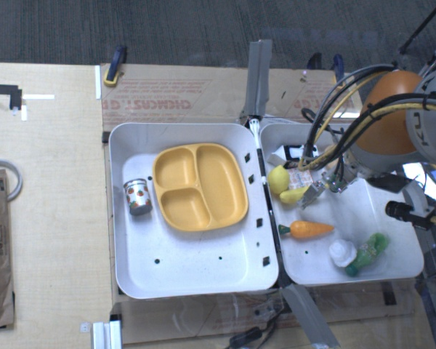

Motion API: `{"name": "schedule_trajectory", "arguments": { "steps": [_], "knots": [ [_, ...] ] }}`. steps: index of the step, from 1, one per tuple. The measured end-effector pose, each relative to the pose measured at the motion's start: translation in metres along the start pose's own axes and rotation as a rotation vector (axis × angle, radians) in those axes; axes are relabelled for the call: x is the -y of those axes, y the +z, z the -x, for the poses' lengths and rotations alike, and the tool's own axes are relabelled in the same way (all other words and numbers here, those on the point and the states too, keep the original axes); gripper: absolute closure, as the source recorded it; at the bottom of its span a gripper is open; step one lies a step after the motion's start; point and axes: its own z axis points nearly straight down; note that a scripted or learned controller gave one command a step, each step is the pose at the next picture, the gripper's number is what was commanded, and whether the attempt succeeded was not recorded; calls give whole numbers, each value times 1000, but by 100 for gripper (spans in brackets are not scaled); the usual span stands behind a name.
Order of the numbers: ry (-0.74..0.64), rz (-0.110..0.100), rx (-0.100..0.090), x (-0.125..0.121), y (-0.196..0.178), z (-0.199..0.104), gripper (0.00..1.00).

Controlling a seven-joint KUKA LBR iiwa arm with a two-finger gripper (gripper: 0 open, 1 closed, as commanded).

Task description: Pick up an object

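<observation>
Inspector: Status?

Assessor: Approach stage, by my judgement. The tool (310, 192) sits low in the right white bin (392, 271), beside the yellow plastic lemon (277, 178) and yellow banana piece (291, 195). Whether it is spread or pinching, I cannot tell.

Inspector: Next?

Assessor: Confirm a grip, then lift. The orange plastic carrot (310, 230) and green-and-white toy (357, 253) lie near; cables crowd overhead.

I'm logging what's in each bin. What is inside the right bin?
The right bin holds a yellow lemon, a carrot, a green-and-white toy and a small yellow piece beside the pincer. The arm covers the bin's far corner, so anything under it is hidden.
</observation>
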Motion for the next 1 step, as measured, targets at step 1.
{"name": "schedule_trajectory", "arguments": {
  "steps": [1],
  "knots": [
    [-176, 2, 2, -9, 7, -12, 0]
  ]
}}
